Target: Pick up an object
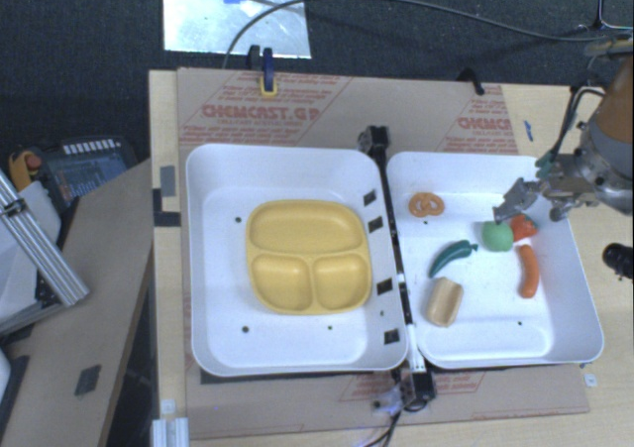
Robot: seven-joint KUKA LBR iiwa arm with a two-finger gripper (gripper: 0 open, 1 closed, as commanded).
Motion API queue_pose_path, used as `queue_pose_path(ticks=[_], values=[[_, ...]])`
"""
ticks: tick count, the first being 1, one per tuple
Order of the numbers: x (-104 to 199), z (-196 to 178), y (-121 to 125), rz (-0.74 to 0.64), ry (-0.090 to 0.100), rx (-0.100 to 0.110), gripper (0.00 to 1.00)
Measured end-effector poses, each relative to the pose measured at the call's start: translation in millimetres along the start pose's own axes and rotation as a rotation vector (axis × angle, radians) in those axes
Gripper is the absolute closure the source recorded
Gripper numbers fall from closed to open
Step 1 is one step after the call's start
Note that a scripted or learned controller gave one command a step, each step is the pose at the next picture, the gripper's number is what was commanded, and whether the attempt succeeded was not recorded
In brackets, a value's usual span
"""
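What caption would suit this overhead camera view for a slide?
Robot gripper poised over toy food in the right bin; a yellow divided tray sits in the left bin.

Right bin (565, 336), upper left: orange pretzel (427, 204), flat. Centre: dark green pepper (453, 256), curved, lying aslant. Below it: tan bread roll (444, 301), on its side. Upper right: green ball (497, 236) touching small red-orange piece (522, 228). Below these: orange sausage (529, 271), lying roughly lengthwise up-down.
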State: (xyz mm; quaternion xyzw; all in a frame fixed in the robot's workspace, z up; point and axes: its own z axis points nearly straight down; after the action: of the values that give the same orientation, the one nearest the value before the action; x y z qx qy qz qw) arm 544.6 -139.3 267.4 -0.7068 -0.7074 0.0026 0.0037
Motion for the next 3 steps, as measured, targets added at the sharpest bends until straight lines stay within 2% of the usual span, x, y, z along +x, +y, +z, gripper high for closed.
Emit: queue_pose_path(ticks=[1,3], values=[[0,-6,2,-0.003,-0.002,-0.011,0.00],[4,79,6,0.000,-0.001,-0.007,0.00]])
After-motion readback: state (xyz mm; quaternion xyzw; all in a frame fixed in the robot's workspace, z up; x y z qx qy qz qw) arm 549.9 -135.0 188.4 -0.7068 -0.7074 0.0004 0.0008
